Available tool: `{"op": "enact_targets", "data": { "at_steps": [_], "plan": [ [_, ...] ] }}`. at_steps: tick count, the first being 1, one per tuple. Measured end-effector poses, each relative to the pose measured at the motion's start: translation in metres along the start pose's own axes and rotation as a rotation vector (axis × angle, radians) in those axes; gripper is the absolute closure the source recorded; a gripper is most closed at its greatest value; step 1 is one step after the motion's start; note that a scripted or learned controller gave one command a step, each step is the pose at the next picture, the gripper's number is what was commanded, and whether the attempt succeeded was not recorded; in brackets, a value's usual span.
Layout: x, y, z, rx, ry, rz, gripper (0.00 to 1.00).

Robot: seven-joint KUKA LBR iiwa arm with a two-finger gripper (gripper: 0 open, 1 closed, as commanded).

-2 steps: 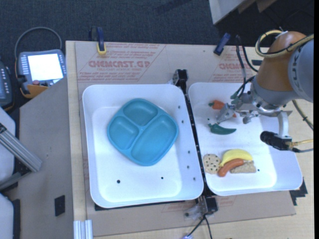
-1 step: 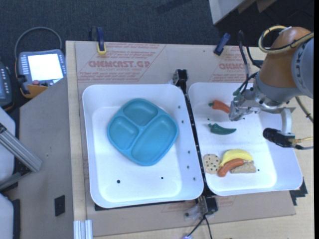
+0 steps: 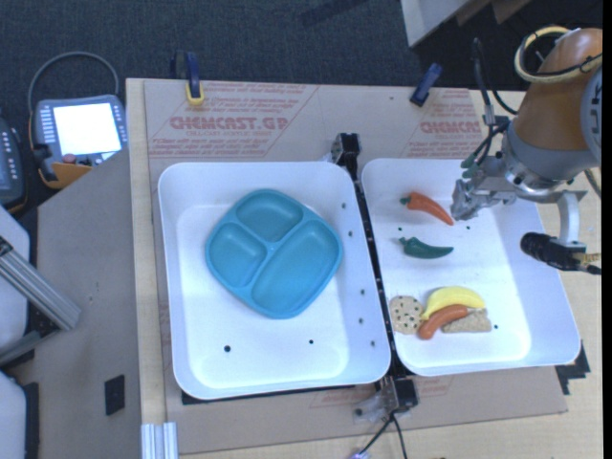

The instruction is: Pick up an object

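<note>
In the right bin (image 3: 535,342) lie an orange carrot (image 3: 427,207) near the back, a dark green pepper (image 3: 425,249) below it, and a cluster at the front: a cookie (image 3: 405,313), a yellow banana (image 3: 453,298), a sausage (image 3: 439,321) and a slice of bread (image 3: 471,324). My gripper (image 3: 465,206) hangs low just right of the carrot's right end, under the grey arm with the orange band (image 3: 559,65). Nothing shows between its fingers.
The left bin (image 3: 182,256) holds a blue divided plate (image 3: 274,252). A black clamp (image 3: 345,148) sits where the bins meet at the back. A pendant with a lit screen (image 3: 84,127) lies off the bench at the far left.
</note>
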State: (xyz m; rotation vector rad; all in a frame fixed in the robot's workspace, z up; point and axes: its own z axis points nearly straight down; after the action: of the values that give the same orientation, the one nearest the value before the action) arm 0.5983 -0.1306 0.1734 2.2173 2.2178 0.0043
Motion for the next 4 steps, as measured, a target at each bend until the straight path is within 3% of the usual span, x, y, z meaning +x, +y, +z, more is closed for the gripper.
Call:
{"op": "enact_targets", "data": {
  "at_steps": [2, 4],
  "plan": [
    [0.004, 0.012, -0.103, -0.002, 0.000, -0.001, 1.00],
    [0.098, -0.041, -0.085, 0.010, 0.004, -0.004, 1.00]
  ]
}}
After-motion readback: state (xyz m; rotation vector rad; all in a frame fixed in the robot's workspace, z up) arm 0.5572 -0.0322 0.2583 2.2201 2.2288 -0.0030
